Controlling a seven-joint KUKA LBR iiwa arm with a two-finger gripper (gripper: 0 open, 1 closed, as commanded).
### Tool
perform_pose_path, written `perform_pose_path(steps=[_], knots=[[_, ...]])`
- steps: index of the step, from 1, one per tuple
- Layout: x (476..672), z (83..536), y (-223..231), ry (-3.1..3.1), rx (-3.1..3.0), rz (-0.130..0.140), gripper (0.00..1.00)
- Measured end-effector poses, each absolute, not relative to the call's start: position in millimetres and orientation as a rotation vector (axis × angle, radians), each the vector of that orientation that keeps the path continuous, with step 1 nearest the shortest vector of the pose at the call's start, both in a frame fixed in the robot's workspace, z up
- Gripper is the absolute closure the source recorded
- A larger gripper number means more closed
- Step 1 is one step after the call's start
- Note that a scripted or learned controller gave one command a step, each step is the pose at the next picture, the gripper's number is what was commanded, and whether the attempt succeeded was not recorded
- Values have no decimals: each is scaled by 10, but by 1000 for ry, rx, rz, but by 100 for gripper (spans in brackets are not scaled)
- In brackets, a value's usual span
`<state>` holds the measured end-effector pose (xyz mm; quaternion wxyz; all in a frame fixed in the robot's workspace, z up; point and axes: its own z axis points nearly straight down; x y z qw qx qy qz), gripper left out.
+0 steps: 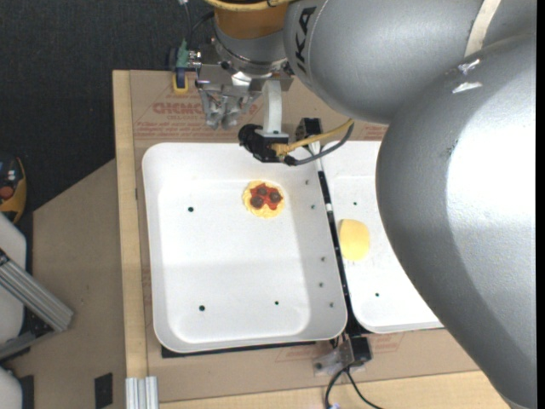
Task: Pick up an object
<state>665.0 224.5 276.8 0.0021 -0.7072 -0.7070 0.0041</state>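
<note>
Yellow round disc with red blobs [264,198] lies in smooth left bin [170,254]; fingers' [223,109] state unclear.

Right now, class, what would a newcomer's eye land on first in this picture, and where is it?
The huge grey arm fills the right and top, reaching in over the bench. In the left bin lies a small yellow disc with red spots, near the far rim. A plain yellow lump sits in the right bin, close to the divide.

Big black letters on the grey arm [358,49] look like part of "KUKA". Red letters on the brown board [170,109] are too blurry to read.
</note>
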Motion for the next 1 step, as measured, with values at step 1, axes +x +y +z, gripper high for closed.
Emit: perform_pose_path(steps=[1], knots=[[6670, 3439, 2246, -2225, -2223, -12, 100]])
